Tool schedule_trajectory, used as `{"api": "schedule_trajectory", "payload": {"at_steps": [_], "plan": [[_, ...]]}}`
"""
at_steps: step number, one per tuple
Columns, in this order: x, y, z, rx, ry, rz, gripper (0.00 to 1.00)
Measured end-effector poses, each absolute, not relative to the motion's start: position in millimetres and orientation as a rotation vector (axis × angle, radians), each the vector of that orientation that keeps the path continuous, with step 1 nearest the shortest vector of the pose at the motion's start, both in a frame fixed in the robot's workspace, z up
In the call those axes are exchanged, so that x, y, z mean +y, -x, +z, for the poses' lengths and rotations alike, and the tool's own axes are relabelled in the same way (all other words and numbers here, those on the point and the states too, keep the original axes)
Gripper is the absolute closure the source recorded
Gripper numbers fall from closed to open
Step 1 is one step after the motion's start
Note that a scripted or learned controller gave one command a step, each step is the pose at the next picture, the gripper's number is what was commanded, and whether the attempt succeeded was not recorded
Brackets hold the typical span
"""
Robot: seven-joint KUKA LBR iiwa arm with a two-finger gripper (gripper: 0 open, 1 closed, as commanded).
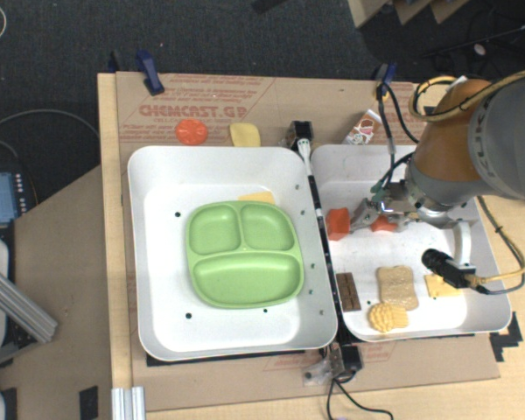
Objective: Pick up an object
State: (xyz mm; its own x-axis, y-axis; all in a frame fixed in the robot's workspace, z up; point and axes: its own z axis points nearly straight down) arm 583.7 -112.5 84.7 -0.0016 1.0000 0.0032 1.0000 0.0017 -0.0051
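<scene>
**Arm low in right bin, reaching toward the small orange-red pieces**

Camera view, from above at a slant:

- Arm (459, 138) comes in from the right, wrist bent down into the right bin (481, 318). Gripper (378, 213) sits low near the bin's left half, apparently lined up for a grab among the small items there.
- Gripper state: cannot tell. The tip is small and partly hidden under the wrist; nothing is plainly seen between it.
- Likely target: a small red piece (383, 226) just beside the tip, touching or nearly so. An orange block (338, 223) lies a little to the left, near the bin's left wall.
- Other contents of the right bin: brown bar (346, 291) against the left wall, tan cracker-like slab (396, 287), yellow ridged piece (386, 317) just below it, yellow wedge (440, 285) partly under a black cable end.
- Left bin (153, 261): green divided plate (243, 254) in the middle, a pale yellow item (256, 197) peeking out at its upper edge.
- Outside the bins, on the cardboard (201, 103): orange round thing (192, 131), yellow block (244, 135), small packet (362, 129).

Judgement: pick not yet made; loose items all rest on the bin floor.
</scene>
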Motion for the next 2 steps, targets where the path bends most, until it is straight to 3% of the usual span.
{"api": "schedule_trajectory", "payload": {"at_steps": [1, 2], "plan": [[-142.7, -516.9, 84.4, -2.213, 2.220, 0.005, 0.00], [-138.0, -651.6, 99.7, -2.237, 2.224, -0.013, 0.00]]}}
